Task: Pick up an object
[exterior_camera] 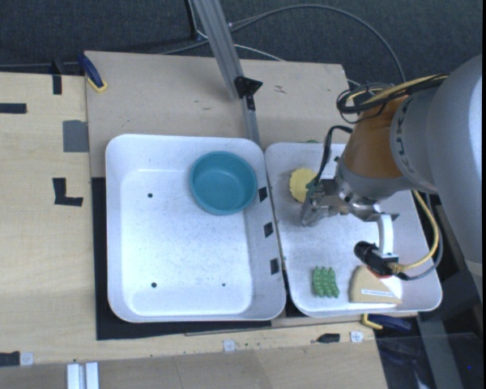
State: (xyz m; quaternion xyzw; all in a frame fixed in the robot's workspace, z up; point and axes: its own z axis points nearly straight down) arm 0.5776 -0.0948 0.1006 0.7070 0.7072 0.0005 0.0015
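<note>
1. The tool [312, 211] sits low in the right bin [413, 298], near its upper left corner and close to the divide between the two bins. Finger state: cannot tell; the wrist body and dark cabling block the tips from above.

2. Nearest candidate is a yellow object [300, 183], rounded, just beside the tool on its upper left. Touching or merely adjacent: cannot tell. It is partly hidden by the tool housing.

3. Other candidates in the same bin: a small green ridged object [325, 282] toward the near edge, and a tan wedge-shaped object [376, 288] beside it, near the bin's lower right corner. Both are well apart from the tool.

4. Left bin [146, 290] carries a blue bowl [223, 182], upright, in its upper right corner. Both bins rest on the counter [32, 217].

5. Progress, as a judgement: nothing is visibly lifted or seen between the fingers. The pick looks to be at the reach or closing stage, likely on the yellow object. Grasp and lift remain.

6. Arm pose: reaches in from the right, orange band [373, 148] above the wrist, the wrist pitched down into the bin and angled leftward.
</note>
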